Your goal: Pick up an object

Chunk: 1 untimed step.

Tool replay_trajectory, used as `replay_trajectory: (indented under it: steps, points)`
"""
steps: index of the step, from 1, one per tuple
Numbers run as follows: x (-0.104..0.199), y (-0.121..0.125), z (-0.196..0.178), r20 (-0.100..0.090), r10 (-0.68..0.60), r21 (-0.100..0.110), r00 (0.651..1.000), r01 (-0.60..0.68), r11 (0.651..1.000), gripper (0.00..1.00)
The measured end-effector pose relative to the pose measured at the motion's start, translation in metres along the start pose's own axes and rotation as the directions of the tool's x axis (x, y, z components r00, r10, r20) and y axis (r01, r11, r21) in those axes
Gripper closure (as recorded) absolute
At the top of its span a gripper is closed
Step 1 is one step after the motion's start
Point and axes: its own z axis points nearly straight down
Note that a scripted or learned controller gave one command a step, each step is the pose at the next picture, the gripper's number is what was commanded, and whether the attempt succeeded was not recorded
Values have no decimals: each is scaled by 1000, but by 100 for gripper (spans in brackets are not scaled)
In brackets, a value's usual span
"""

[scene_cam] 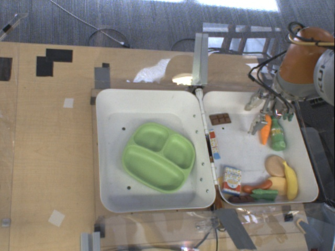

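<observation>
Toys crowd the right bin's (309, 156) near end beyond the banana (291, 180). Farther up, the gripper (263, 120) sits beside the carrot (266, 130), positioned to grasp; its closure is unreadable.

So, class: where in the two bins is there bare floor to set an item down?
Free: the right bin middle, between chocolate bar and small box; the left bin margins around the green plate. Crowded: the right bin's front corner around the banana.

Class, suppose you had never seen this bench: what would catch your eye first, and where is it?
First, the bright green divided plate lying in the left bin. Next, the arm's end effector at the right bin's far side, above an orange carrot and a green bottle.
</observation>
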Motion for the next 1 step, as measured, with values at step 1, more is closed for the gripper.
replay_trajectory:
  steps: [1]
  points:
    - [24,29,10,11,0,-2,1000,0,1000,0]
